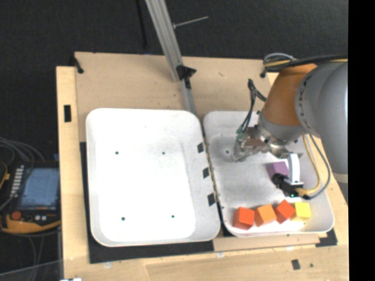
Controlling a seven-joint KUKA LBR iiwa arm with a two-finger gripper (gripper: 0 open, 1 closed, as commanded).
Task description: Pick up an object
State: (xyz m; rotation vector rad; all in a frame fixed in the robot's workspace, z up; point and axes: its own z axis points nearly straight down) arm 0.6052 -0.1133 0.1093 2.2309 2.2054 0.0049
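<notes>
A grey robot arm with an orange band is reaching from the right over the right bin [225, 127], its pincer [241, 150] hovering low above bare bin floor. I cannot tell how the pincer is set. Along the near wall four blocks are sitting in a row: an orange-red block [244, 217], an orange block [265, 214], a red block [285, 210], a yellow block [302, 209]. A purple block [278, 170] is lying beneath the wrist. Nothing looks lifted yet; the pick seems to be ahead.
</notes>
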